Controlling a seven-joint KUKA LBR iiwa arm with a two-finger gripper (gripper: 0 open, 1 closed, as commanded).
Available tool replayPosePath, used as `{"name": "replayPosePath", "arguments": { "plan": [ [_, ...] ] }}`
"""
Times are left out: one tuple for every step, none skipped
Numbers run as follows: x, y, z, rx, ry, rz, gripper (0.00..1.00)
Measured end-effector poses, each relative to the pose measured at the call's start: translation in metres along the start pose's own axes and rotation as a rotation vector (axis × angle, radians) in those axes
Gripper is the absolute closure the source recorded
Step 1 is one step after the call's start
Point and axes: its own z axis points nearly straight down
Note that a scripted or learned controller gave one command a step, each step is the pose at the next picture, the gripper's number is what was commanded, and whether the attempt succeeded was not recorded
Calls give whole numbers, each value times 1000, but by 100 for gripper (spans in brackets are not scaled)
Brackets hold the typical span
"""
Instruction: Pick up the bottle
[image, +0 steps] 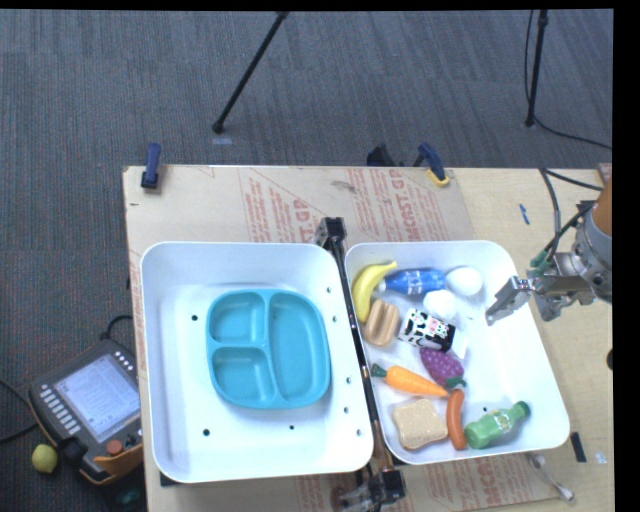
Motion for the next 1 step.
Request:
{"name": "replayPosePath", "arguments": {
  "plan": [
    [1, -1, -6, 11, 4, -2, 100]
  ]
}}
